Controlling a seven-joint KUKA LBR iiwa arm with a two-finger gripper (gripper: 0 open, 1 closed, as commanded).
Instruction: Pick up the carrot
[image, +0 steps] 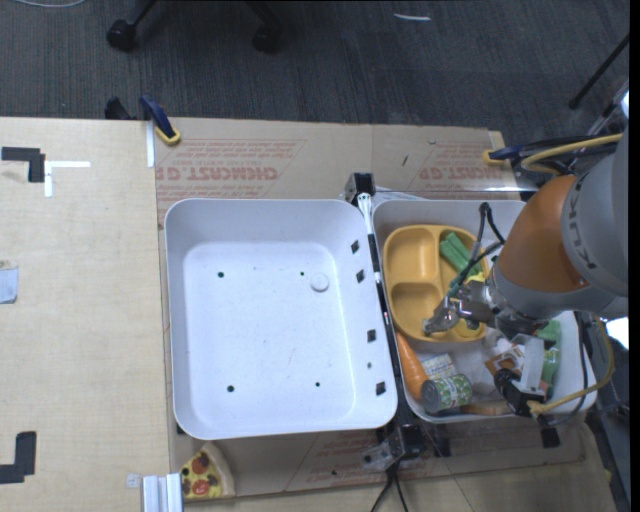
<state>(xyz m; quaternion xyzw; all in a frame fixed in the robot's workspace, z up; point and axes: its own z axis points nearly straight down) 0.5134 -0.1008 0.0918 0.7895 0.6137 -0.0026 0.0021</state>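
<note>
lying along the left wall of the right bin (585, 395), beside a can (447, 391), the carrot (410, 367) looks light, stiff and smooth, best pinched mid-length across its width; whether the gripper (440, 322) is parted or closed cannot be told.

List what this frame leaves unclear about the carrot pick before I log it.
- Gripper: small and metallic over the yellow tray; too small to read its state.
- Carrot: its lower end is cut off by the can.
- Right bin: much of its floor lies under the arm.
- Items by the wrist: partly covered by cables, too jumbled to name.
</note>
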